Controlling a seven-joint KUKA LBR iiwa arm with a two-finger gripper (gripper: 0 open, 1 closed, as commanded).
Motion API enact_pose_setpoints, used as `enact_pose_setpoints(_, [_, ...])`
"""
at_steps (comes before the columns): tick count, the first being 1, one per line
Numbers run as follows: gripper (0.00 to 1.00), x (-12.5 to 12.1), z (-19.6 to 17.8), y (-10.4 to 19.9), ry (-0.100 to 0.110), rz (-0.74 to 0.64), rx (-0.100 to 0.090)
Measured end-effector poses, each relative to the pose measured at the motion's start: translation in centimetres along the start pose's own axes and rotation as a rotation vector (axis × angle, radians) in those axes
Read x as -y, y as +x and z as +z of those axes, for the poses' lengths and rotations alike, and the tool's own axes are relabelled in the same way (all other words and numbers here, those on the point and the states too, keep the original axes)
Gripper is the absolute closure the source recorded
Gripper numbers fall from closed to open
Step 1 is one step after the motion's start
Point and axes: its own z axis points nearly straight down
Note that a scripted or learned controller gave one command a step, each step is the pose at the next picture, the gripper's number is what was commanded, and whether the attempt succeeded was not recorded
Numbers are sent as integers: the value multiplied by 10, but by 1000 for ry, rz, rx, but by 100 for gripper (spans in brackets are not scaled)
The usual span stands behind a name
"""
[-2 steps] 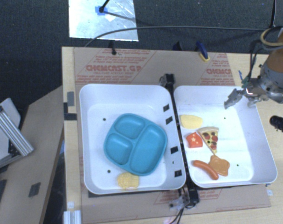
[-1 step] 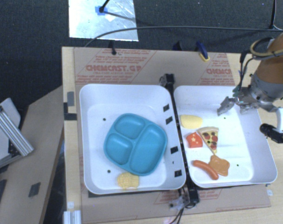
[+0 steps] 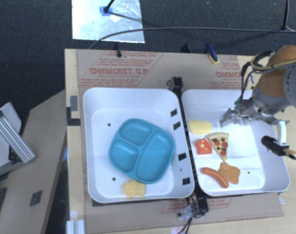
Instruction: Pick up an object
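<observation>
The right bin (image 3: pixel 269 179) holds several toy foods. A pale yellow piece (image 3: pixel 200 126) lies near the divider, with a red piece (image 3: pixel 203 146) and a pizza slice (image 3: pixel 220 144) just below it. A red sausage (image 3: pixel 215 176) and an orange-brown piece (image 3: pixel 229 172) sit near the front wall. My gripper (image 3: pixel 234 117) hangs over the back middle of this bin, right of the yellow piece and above the pizza slice, with nothing visibly held. The grey arm with its orange band (image 3: pixel 284 57) comes in from the right.
In the left bin (image 3: pixel 96 106) lie a blue divided plate (image 3: pixel 142 150) and a small yellow corn-like piece (image 3: pixel 134 188) at the front. A black fitting (image 3: pixel 273 145) sticks out over the right bin's right side. Cables run across the back of the bench.
</observation>
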Motion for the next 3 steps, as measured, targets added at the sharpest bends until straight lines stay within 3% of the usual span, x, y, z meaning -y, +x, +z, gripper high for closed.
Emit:
enact_pose_setpoints(1, [100,-2,-15,-1,-7,0,2])
enact_pose_setpoints(2, [100,4,-61,-3,-6,4,1])
enact_pose_setpoints(3, [100,-7,-112,2,-8,-3,2])
